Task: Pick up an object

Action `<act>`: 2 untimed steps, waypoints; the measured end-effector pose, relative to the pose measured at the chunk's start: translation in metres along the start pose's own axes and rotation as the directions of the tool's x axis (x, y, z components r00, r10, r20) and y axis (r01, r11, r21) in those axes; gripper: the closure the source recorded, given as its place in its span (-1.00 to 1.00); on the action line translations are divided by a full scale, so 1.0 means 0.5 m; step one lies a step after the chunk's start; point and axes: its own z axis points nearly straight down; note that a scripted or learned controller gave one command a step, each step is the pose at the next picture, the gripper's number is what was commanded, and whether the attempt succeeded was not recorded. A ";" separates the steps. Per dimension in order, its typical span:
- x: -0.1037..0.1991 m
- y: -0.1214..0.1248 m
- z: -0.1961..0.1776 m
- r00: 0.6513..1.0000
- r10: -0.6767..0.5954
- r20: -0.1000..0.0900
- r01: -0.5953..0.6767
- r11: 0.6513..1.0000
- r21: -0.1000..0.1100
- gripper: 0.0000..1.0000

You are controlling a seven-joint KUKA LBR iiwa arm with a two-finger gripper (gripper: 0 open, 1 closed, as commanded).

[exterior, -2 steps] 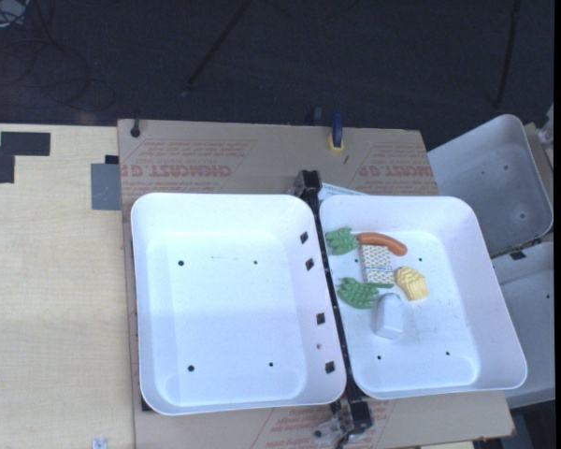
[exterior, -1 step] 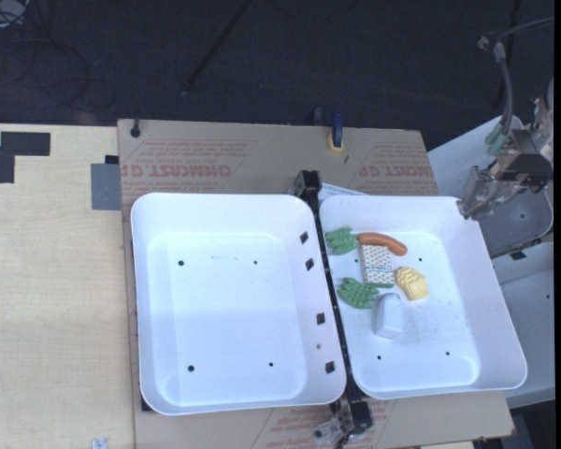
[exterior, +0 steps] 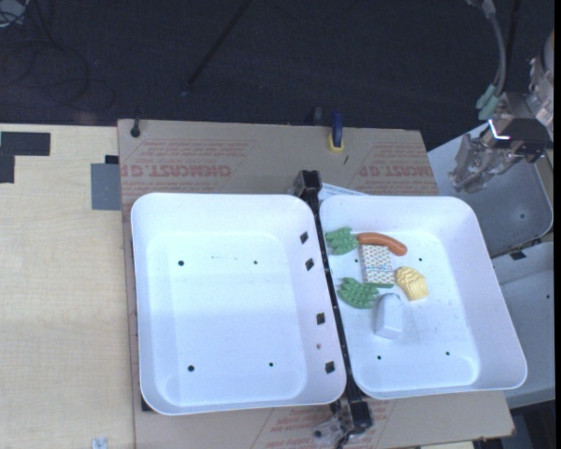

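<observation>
Two shallow white bins sit side by side on a brown cardboard sheet (exterior: 262,157) printed with reversed lettering. The left bin (exterior: 159,241) shows its bare floor with a few small dark holes. The right bin (exterior: 467,251) holds a small cluster near its inner wall: an orange sausage-shaped piece (exterior: 382,243), a green leafy piece (exterior: 339,241) just beside it, a checkered card (exterior: 377,262) below, a yellow corn-like piece (exterior: 411,283), a second green piece (exterior: 357,294), and a pale white block (exterior: 389,316). The gripper (exterior: 475,162) hangs at the upper right, beyond the right bin's far corner, well apart from the cluster.
</observation>
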 end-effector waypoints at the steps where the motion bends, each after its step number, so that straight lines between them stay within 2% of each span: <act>1: 0.156 -0.045 0.107 1.000 -0.003 -0.001 0.003 1.000 0.012 1.00; 2: 0.218 0.065 0.223 1.000 0.002 0.001 -0.002 1.000 0.008 1.00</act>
